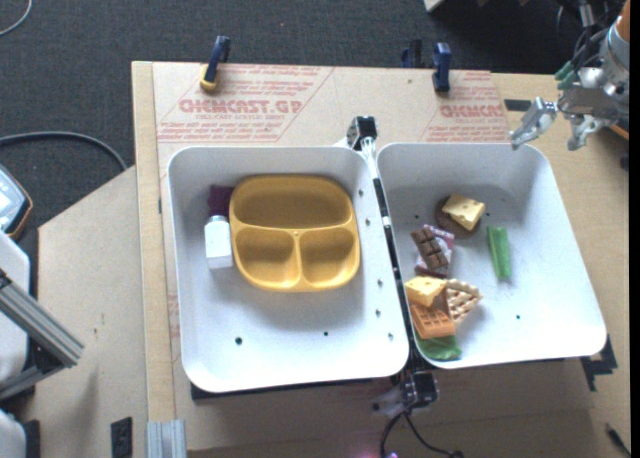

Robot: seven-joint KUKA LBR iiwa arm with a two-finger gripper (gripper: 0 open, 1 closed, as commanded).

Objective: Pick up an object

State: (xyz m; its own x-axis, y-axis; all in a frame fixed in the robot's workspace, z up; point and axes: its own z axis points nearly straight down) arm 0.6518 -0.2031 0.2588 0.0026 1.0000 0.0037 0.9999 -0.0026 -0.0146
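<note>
Near the middle of the right white bin (560,276) lies a slim green plastic bean-like piece (498,252), set apart from the rest, which in all likelihood makes it the easiest thing to pick. Toward the bin's far edge sits a yellow toy cheese wedge (463,212); along its left wall a brown chocolate-bar piece (431,248), a second cheese wedge (425,291), a tan waffle (434,322) and a latticed cracker (462,297) crowd together over a green leaf (441,349). The left white bin (190,336) carries a yellow three-part plastic plate (294,231) with a small white bottle (218,243) touching its left rim. The two-finger gripper (549,124) hangs above the right bin's far right corner, fingers spread, with nothing between them. A clean pick probably means centring over the lone green piece, turning the fingers across its narrow width and descending straight down, well apart from the cluster.
</note>
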